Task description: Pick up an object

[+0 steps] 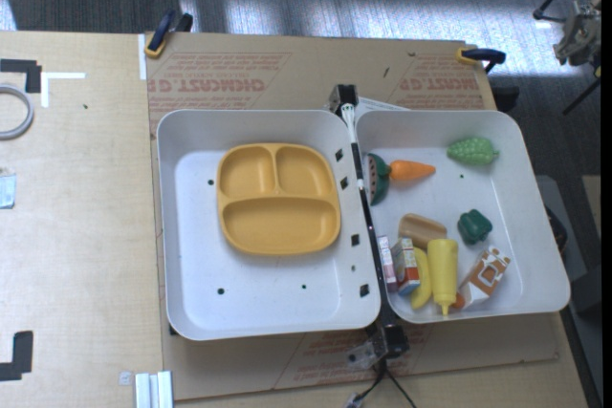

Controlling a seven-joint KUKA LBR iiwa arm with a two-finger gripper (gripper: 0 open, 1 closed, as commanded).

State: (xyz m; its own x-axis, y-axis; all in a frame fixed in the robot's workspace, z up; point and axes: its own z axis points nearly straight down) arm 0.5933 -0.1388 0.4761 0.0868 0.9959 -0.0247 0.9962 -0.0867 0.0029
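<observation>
The right bin holds several toy foods. An orange carrot lies near its far left, beside a watermelon slice that leans on the bins' shared wall. A light green leafy piece sits at the far right, and a dark green pepper lies mid-right. At the near side, a brown bread roll, a yellow bottle, a banana, a small red and white carton and an orange and white carton crowd together.
The left bin bears a yellow divided plate. Both bins rest on a cardboard sheet held by clamps at its far corners. The wooden bench top stretches to the left. A stand is at the upper right.
</observation>
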